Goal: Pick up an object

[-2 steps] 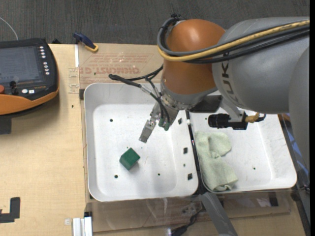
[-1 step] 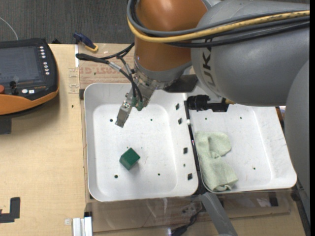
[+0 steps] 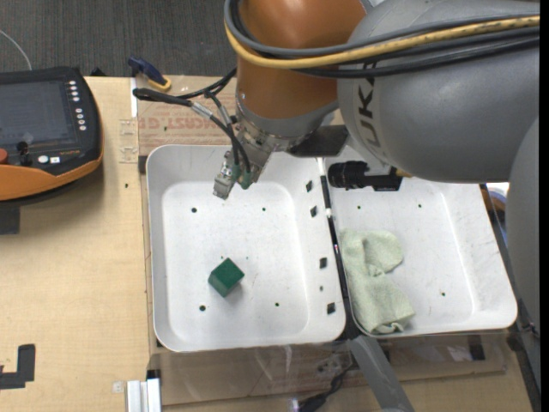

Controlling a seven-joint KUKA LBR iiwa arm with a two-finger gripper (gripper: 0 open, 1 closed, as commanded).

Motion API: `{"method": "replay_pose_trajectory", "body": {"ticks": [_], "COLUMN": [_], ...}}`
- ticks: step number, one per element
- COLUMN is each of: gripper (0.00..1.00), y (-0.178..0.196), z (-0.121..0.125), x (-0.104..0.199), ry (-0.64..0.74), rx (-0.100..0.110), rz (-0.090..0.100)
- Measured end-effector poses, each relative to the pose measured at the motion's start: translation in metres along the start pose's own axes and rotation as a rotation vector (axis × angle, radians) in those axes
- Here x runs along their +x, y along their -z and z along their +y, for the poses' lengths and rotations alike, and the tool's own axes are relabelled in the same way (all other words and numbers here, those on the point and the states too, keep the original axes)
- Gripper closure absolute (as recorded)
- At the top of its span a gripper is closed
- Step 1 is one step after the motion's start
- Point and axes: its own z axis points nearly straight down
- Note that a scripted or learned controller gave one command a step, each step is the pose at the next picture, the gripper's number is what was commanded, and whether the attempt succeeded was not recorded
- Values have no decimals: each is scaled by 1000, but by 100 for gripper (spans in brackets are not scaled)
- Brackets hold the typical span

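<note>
A small green cube lies on the floor of the left bin, towards its front. My gripper hangs over the back part of that same bin, well behind the cube and apart from it, with nothing seen in it. The big grey arm with its orange band reaches in from the right and hides the back rim of both bins.
A crumpled pale green cloth lies in the right bin, against its left wall. An orange and black control pendant rests on the bench to the left. A low divider separates the two bins.
</note>
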Motion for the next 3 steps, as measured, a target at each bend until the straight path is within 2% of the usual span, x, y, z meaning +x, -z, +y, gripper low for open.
{"method": "replay_pose_trajectory", "body": {"ticks": [1,2,3], "gripper": [100,100,100], "y": [-53,-182,-212], "z": [-91,-104,-99], "x": [22,31,35], "ry": [71,-307,-138], "rx": [3,5,4], "rz": [5,6,6]}}
